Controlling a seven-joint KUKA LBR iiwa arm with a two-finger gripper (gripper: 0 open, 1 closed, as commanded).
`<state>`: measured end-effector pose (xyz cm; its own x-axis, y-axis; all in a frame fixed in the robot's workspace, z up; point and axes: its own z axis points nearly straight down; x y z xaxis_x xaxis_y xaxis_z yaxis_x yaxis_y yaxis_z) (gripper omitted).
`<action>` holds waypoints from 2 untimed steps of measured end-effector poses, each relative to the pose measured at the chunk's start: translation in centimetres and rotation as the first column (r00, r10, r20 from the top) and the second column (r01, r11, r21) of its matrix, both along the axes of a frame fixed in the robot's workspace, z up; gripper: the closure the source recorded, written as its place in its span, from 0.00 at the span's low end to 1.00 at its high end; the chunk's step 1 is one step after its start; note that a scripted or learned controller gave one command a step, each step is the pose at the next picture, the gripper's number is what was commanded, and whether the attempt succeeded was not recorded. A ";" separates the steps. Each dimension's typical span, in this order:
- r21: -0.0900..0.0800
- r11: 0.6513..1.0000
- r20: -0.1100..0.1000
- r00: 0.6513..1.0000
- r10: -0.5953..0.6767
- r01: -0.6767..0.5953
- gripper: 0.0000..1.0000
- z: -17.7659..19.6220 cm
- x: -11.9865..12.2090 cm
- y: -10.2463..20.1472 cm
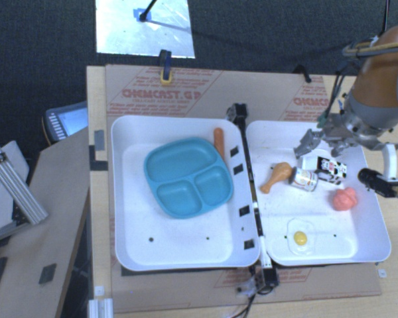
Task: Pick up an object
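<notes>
Can (306, 179) lay in the right bin (371, 244), at 7 o'clock from the tool (322, 141). It looked small, light, hard and smooth; grip its round sides. Tool hung open, holding nothing.

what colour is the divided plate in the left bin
Light blue divided plastic plate, seen clearly in the camera view.
</notes>
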<state>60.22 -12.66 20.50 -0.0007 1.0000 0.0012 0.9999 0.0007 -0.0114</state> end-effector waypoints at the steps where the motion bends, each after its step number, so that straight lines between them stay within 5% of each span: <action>1: -0.002 1.000 0.013 1.000 0.002 -0.002 0.00 0.7 0.3 0.0; 2: -0.001 1.000 0.009 1.000 0.000 0.000 0.00 -5.5 0.2 -0.2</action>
<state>60.43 -12.87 15.01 -0.0010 1.0000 0.0002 1.0000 0.0010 -0.0020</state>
